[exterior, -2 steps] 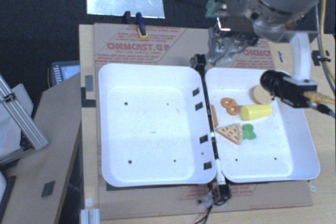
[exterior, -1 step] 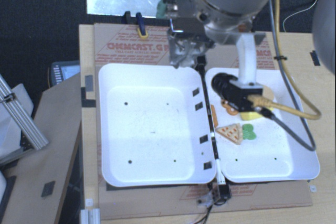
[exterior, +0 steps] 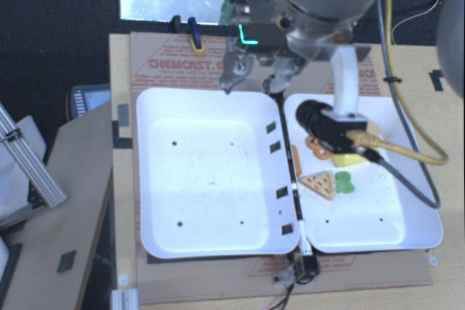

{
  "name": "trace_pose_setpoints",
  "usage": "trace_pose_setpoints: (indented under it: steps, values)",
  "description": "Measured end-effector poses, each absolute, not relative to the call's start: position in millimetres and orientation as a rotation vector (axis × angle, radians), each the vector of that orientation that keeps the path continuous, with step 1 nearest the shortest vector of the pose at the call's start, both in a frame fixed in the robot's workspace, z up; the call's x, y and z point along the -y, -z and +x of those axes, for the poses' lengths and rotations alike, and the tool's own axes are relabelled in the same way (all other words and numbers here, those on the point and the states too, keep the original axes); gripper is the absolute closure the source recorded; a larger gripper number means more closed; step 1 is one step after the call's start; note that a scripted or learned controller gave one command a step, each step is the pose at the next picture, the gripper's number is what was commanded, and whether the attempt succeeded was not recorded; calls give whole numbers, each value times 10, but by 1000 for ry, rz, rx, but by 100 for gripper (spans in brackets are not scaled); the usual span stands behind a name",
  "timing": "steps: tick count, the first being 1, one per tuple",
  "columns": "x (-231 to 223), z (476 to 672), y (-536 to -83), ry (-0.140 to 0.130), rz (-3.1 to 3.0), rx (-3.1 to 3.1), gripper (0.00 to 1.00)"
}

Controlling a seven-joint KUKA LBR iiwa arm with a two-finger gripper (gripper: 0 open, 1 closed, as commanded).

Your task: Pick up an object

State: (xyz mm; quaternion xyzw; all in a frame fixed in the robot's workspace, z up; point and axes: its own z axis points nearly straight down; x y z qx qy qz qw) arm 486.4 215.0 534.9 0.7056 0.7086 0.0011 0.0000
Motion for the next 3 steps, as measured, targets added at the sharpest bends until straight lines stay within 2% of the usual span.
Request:
trace_pose_setpoints:
  steps: [1, 2, 3]
  values:
    - [-2153, 4866, -5464, -8, 2212, -2231, 100]
    - [-2152, 4866, -5459, -6, 2211, -2232, 0]
    - [-2154, 4869, -5575, -12, 2206, -2236, 100]
